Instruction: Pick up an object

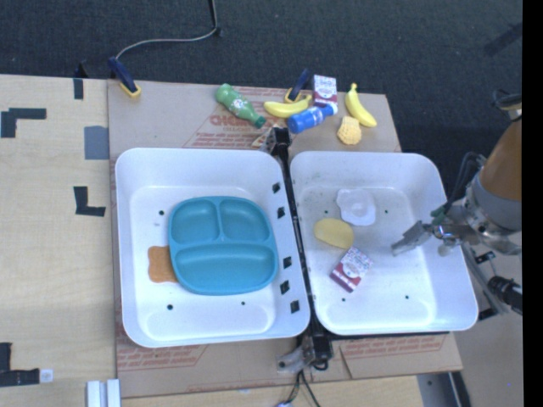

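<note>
The right bin (424, 172) holds a yellow oval object (334, 232), a white round cup-like piece (357, 207) and a red and white packet (350, 269). My gripper (409, 240) hangs low over the right side of this bin, pointing left, with nothing seen in it. It is to the right of the packet and the yellow object, apart from both. The left bin (136, 172) holds a blue divided plate (223, 244), with an orange flat piece (159, 264) sticking out from under the plate's left edge.
Behind the bins, on the cardboard, lie a green bottle (239, 105), a banana (287, 107), a blue bottle (307, 119), a small red and white carton (325, 88), another banana (360, 107) and a yellow lump (349, 131). A black divider (289, 219) runs between the bins.
</note>
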Robot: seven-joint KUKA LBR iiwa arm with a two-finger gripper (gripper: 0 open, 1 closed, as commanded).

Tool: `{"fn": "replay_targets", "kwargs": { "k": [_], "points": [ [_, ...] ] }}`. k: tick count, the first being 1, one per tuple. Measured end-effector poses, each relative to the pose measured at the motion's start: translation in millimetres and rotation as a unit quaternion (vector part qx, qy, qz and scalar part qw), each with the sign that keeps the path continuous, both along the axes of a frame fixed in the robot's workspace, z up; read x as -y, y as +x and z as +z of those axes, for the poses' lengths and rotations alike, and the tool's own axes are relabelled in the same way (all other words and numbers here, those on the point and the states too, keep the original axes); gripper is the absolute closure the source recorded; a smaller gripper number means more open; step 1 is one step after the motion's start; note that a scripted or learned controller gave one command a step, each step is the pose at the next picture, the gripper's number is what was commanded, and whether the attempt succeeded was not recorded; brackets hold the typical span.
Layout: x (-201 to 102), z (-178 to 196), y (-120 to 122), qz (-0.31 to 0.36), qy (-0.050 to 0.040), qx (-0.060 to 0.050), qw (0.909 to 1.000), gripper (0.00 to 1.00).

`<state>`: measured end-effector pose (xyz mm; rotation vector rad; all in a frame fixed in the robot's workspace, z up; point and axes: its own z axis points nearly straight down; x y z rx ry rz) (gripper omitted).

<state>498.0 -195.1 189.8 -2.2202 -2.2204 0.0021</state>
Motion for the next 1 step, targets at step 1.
{"fn": "replay_targets", "kwargs": {
  "k": [1],
  "points": [
    [-57.3, -101.6, -12.0, 0.001, 0.0005, 0.004, 1.0000, 0.00]
  ]
}}
